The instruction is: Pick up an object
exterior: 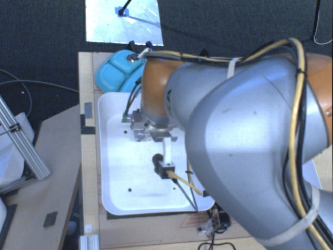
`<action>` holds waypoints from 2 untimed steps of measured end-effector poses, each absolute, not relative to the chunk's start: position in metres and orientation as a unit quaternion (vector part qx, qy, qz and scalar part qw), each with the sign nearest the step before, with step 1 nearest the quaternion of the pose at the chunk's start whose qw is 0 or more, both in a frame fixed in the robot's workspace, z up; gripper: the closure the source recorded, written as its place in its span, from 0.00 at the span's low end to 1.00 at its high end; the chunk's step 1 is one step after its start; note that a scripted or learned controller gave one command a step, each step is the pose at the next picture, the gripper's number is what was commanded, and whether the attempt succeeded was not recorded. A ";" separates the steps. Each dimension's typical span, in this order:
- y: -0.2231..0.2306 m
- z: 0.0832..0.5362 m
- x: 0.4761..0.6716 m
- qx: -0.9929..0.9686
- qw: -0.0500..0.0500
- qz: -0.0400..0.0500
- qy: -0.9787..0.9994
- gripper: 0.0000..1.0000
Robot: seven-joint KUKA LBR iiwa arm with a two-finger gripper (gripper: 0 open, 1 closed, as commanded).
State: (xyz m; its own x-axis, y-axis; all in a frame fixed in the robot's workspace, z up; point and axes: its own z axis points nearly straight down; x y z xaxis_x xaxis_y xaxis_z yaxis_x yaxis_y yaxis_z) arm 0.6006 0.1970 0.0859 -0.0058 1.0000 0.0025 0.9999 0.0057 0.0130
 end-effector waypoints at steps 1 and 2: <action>0.124 0.085 0.637 0.709 0.003 0.001 0.706 1.00; 0.154 0.084 0.558 0.706 -0.003 -0.002 0.709 1.00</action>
State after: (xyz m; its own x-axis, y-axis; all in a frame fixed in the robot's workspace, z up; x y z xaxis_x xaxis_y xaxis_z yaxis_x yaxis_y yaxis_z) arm 0.5584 0.1542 0.0836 -0.0042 1.0000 0.0015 1.0000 0.0042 -0.0060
